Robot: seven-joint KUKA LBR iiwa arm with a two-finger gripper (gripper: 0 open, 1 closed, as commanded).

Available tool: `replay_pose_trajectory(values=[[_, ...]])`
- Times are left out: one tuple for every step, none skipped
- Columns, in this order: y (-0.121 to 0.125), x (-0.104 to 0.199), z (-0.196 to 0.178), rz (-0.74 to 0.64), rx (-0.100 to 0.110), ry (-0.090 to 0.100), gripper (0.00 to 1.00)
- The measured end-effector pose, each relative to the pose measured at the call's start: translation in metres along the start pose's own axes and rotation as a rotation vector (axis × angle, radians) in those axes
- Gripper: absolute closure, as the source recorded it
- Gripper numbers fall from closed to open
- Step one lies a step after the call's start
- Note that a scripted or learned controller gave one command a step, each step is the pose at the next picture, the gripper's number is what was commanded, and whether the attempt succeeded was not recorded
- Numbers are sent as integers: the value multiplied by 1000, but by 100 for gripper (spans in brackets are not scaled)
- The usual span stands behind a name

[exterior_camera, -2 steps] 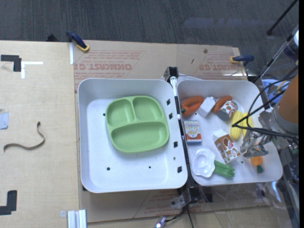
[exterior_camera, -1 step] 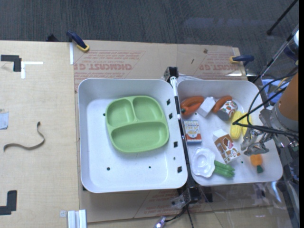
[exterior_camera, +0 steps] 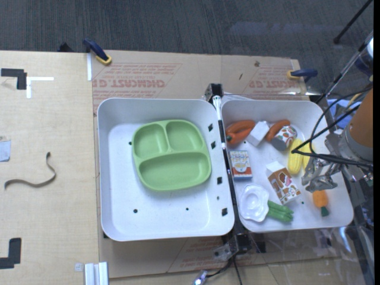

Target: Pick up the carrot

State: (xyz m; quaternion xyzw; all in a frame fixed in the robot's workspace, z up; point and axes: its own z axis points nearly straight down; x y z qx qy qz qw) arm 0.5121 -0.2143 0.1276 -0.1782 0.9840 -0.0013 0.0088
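Note:
A short orange carrot [exterior_camera: 321, 199] with a green end lies near the right wall of the right bin [exterior_camera: 332, 219]. My gripper [exterior_camera: 316, 176] hangs just above and to the left of it, its metal fingers pointing down over the bin floor. I see nothing between the fingers. The yellow corn [exterior_camera: 298, 154] sits just beyond the gripper, to its upper left.
The right bin also holds a long orange-red piece [exterior_camera: 240, 129] with a green tip, a sausage-like piece [exterior_camera: 277, 129], two small cartons [exterior_camera: 240, 164] [exterior_camera: 282, 185], a white cup [exterior_camera: 254, 202] and a green vegetable [exterior_camera: 280, 212]. A green divided plate [exterior_camera: 172, 154] lies in the left bin [exterior_camera: 113, 218].

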Motion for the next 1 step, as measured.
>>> replay_pose_trajectory(values=[[1, -3, -10, -4, 2, -5, 100]])
